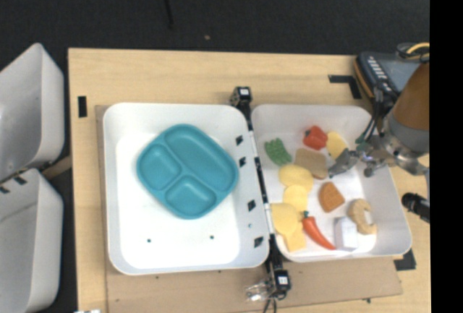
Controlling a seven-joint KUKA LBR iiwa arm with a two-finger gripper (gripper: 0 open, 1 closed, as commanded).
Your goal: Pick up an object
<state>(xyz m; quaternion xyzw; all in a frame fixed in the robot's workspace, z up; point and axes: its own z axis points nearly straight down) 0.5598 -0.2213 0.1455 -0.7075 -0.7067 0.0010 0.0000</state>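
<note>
My gripper hangs over the right bin, toward its right edge, fingers spread and holding nothing. Just under it sit the toy foods — a red pepper and a yellow piece near the bin's far edge, a tan slab beside my fingertip, an orange piece below. A chili lies by the near edge. The left bin carries a blue divided plate.

right bin crowded with toy food — left bin's edges free around blue tray.
</note>
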